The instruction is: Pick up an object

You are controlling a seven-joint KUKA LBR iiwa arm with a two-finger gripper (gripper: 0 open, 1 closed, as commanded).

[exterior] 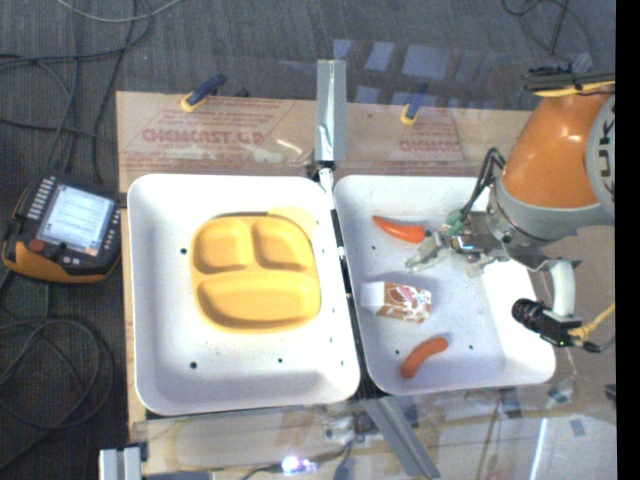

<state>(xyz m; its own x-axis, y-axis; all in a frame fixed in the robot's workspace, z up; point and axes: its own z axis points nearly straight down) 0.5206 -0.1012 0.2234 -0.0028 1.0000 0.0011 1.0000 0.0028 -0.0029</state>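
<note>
In the right bin (520, 363) lie three objects: an orange-red carrot-like piece (398, 230) at the back left, a small white carton with red print (402, 301) in the middle, and an orange sausage-shaped piece (424, 356) near the front. My gripper (432, 251) reaches in from the right, hanging just right of the carrot-like piece and above the carton. Its fingers (420, 259) are spread, with nothing between them.
The left bin (160, 368) holds a yellow divided tray (258, 268). A metal bar (330, 118) stands behind the seam between the bins. A teach pendant (65, 228) lies on the floor at the left. The arm's orange wrist (560, 148) overhangs the right bin's back right.
</note>
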